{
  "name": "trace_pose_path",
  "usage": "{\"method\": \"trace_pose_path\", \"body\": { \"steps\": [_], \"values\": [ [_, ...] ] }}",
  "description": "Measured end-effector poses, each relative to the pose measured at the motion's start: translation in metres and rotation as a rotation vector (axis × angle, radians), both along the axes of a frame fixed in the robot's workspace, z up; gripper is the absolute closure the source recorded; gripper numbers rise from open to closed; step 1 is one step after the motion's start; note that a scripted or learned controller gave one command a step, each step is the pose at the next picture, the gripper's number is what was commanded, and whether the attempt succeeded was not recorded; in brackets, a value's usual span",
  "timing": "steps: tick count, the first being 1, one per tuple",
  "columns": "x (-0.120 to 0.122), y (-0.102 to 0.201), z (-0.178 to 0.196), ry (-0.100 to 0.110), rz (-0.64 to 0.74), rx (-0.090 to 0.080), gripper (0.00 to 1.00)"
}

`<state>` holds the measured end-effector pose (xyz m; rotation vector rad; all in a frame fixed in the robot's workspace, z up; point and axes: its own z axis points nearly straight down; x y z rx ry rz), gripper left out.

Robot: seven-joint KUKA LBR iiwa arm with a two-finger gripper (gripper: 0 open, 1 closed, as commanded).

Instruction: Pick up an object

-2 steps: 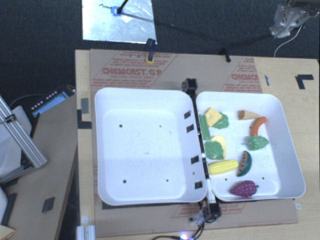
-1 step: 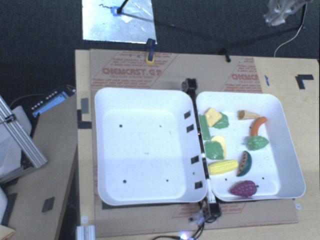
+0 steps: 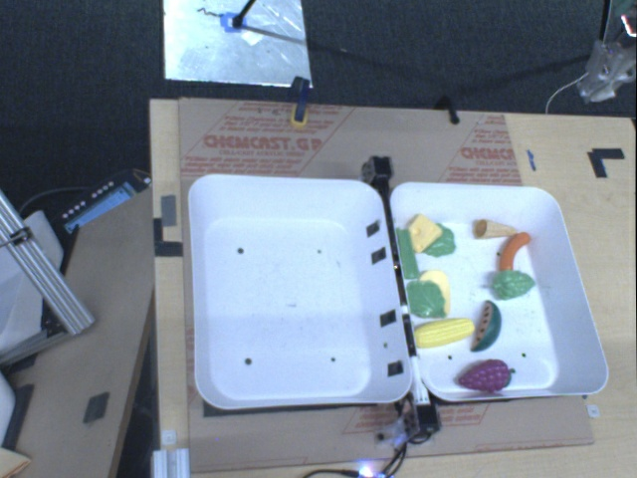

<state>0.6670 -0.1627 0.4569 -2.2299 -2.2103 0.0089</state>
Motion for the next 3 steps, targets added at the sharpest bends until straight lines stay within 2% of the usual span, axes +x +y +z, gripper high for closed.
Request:
{"method": "trace_pose_path", "body": {
  "steps": [1,2,3],
  "values": [
    [0.002,0.032,0.038,-0.011,0.014,0.002,1.00],
    [-0.006,0.065,0.081,-0.012,0.015,0.002,1.00],
    [0.001,-0.034,0.031,-0.005,0.003,0.000,1.00]
  ]
}}
